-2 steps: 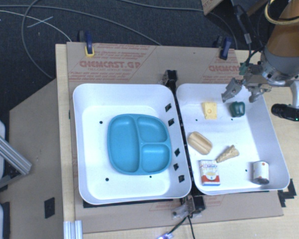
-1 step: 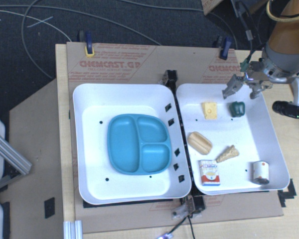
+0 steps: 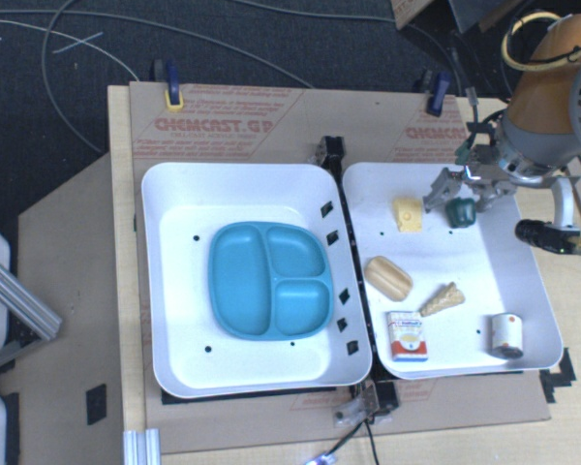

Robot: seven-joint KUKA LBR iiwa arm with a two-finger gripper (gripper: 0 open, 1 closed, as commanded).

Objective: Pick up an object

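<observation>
From the overhead camera, we see the gripper [image 3: 459,200] with fingers spread, poised over the right bin [image 3: 533,260] with nothing between them. A yellow block [image 3: 408,214], a likely pick, lies just beside it toward the divider. Behind it, the board [image 3: 213,119] reads "CHEMCAST GP".

Divided plate [image 3: 269,281]: turquoise blue, plain
Bins [image 3: 165,260]: white
Cheese block [image 3: 408,214]: pale yellow
Bread roll [image 3: 388,277]: tan
Small box [image 3: 407,336]: red and white, printed
Can [image 3: 505,334]: silver-grey
Desk [image 3: 232,114]: light brown, red lettering
Clamps [image 3: 174,85]: blue and yellow
</observation>
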